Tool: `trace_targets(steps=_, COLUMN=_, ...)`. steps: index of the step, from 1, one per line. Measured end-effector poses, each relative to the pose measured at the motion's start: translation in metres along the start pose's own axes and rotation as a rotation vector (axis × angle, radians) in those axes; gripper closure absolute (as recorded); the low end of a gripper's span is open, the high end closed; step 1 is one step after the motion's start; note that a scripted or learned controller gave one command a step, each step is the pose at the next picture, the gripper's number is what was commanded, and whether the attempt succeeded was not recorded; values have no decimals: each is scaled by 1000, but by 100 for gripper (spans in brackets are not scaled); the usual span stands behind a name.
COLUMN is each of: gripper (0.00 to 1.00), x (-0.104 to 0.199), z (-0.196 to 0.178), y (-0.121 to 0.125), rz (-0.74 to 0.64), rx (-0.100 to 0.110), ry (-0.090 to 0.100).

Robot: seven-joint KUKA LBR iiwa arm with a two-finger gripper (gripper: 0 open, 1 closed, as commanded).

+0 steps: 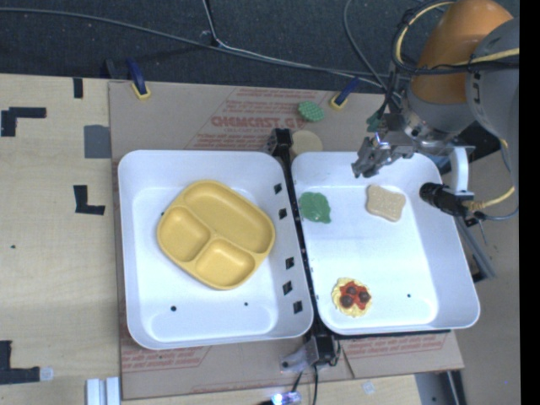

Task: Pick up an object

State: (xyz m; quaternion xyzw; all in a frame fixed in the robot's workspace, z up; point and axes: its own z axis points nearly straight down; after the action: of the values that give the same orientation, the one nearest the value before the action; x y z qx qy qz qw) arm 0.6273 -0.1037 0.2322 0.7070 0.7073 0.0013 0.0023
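Gripper (368, 164) hangs over right bin's (439, 310) far edge, can't tell its state; bread slice (386, 202) nearby looks light, stiff—I'd pinch across its short sides.

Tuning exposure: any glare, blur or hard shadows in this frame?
Camera view: lighting even, shadows soft; white right bin bright but its rim stays readable; mild sheen on the yellow tray; the hand looks slightly soft; toast and green piece are sharp.
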Motion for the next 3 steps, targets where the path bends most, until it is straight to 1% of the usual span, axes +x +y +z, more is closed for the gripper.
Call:
trace_targets(steps=1, gripper=100, x=0, z=-1, y=0, rz=-1, rx=5, ry=1)
trace_targets(steps=2, gripper=100, x=58, z=-7, y=-14, rz=-6, rx=7, ry=3)
trace_targets(steps=3, gripper=100, x=100, z=4, y=-28, rz=-4, rx=8, ry=2)
